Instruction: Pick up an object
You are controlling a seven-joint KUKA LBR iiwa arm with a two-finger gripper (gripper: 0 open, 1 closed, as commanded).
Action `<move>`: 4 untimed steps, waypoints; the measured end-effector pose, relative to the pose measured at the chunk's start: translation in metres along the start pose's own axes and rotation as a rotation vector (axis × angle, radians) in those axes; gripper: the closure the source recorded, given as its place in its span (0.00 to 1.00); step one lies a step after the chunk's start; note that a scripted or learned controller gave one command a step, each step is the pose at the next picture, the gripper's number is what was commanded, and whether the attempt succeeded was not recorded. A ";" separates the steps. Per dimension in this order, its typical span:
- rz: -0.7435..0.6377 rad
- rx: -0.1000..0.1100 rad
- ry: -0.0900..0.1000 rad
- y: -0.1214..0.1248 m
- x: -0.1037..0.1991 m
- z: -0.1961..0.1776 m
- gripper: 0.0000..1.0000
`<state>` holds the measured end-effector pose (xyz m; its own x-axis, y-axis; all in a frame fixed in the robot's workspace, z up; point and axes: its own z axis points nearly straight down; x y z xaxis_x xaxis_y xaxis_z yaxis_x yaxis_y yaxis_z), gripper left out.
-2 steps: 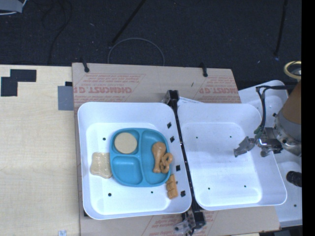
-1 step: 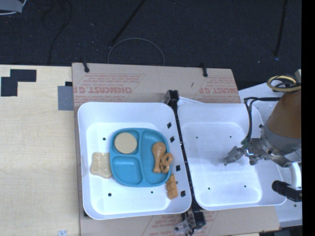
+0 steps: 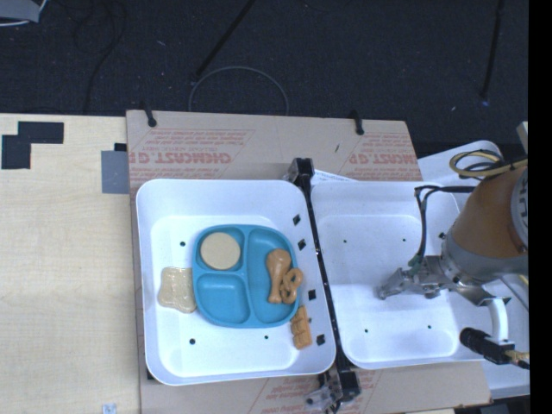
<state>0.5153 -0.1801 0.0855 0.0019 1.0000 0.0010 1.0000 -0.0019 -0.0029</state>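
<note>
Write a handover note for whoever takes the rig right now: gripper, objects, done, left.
Gripper: low over the right bin, nothing seen between its fingers.
Objects: all in the left bin. Blue tray holds a round tan disc and a pretzel-like piece. Pale piece lies at the tray's left edge, small brown piece by its lower right corner.
Done: no pick.
Left: move to the left bin, grasp one object, lift.

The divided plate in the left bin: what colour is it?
Blue, seen plainly in the camera view: the divided plate.
</note>
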 end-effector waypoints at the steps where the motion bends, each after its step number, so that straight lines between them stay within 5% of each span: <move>1: 0.004 -0.001 0.000 0.001 -0.001 -0.013 1.00; 4: -0.002 -0.006 -0.003 0.009 -0.020 -0.161 1.00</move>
<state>0.5245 -0.2006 0.2464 -0.0004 1.0000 -0.0019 1.0000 0.0004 0.0034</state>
